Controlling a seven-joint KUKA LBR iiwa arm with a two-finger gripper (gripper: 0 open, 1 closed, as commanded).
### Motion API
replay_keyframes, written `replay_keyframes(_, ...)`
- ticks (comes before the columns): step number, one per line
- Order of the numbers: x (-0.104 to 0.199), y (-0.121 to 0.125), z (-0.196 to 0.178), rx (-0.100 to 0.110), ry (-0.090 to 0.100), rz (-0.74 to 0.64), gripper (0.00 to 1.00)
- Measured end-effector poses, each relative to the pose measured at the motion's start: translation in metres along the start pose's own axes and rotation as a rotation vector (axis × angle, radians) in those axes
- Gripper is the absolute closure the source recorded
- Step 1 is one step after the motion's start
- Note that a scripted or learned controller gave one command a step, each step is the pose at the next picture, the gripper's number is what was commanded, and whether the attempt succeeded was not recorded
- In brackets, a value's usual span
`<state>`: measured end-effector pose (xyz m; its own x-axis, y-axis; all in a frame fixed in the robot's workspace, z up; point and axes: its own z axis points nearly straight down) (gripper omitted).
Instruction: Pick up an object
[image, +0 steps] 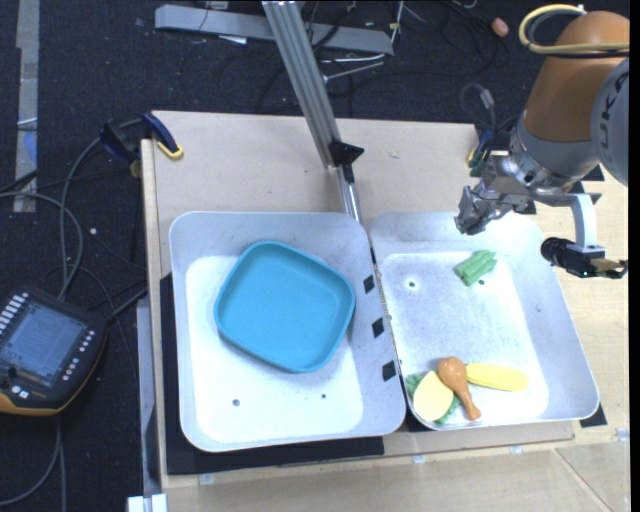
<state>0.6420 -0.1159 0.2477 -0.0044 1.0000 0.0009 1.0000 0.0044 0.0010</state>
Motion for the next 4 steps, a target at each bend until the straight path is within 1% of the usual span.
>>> replay_keyframes(1, 0.059, 0.008, 0.003, 0.001, 0.000, -0.001, 1.00)
replay_keyframes(2, 0.115, -0.004, 0.009, 0.002, 0.000, -0.001, 1.00)
replay_keyframes(3, 0.168, 0.002, 0.019, 0.002, 0.000, 0.000, 1.00)
replay_keyframes(4, 0.210, 0.002, 0.016, 0.001, 0.000, 0.000, 1.00)
